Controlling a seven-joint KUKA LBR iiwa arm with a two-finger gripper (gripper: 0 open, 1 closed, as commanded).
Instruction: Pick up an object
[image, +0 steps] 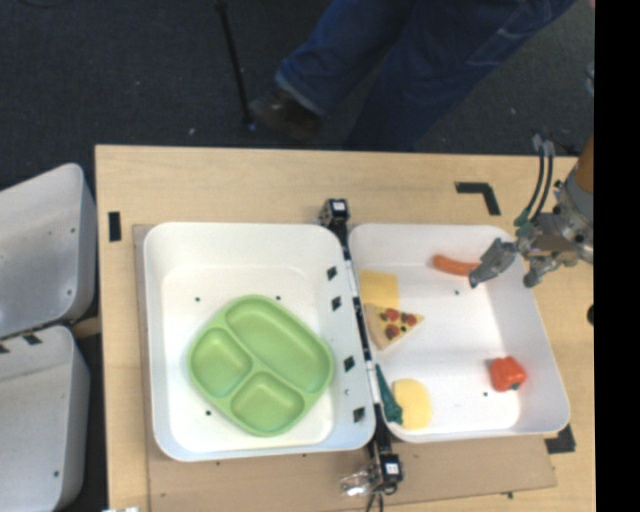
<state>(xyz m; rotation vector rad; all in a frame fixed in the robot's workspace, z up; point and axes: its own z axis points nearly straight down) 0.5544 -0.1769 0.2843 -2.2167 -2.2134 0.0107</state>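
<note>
The right bin (530, 330) holds several toy foods. An orange sausage-like piece (455, 265) lies near its far wall, a pizza slice (396, 323) and a yellow cheese slice (378, 289) sit at its left side, a yellow piece with a green end (410, 403) rests at the near left corner, and a small red piece (507, 373) is at the near right. My gripper (513, 266) hovers over the bin's far right part, just right of the orange piece. It is open, with nothing between its fingers.
The left bin (160, 300) holds a green divided plate (262, 363). A ridge with black clips (352, 330) separates the two bins. A person's legs are beyond the bench at the top, and white chairs (40, 260) stand at the left.
</note>
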